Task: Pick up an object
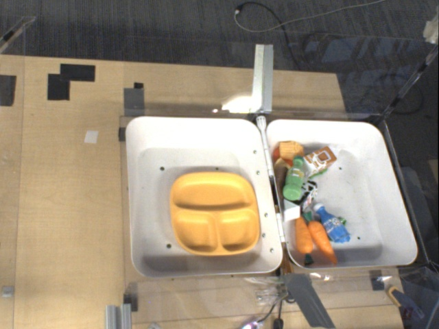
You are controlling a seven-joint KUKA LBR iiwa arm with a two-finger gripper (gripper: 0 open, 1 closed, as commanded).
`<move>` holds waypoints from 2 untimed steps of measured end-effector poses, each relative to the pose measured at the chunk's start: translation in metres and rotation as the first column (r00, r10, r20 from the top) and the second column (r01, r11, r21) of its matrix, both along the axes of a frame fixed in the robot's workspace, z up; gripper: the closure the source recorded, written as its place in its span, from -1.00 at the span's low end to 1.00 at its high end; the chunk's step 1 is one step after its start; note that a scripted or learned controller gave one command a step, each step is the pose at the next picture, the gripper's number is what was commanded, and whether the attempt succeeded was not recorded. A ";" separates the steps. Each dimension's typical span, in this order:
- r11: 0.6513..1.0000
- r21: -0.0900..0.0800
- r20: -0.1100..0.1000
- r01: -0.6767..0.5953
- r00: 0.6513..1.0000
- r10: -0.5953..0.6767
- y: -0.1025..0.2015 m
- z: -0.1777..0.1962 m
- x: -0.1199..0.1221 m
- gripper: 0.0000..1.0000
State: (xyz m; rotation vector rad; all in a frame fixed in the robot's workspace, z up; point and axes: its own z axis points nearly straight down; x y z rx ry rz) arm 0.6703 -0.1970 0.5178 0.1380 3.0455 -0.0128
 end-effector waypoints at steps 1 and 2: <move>1.000 0.012 -0.082 0.001 0.997 0.000 0.013 -0.080 -0.006 1.00; 0.999 0.012 -0.082 0.053 0.995 -0.052 -0.007 -0.160 -0.012 1.00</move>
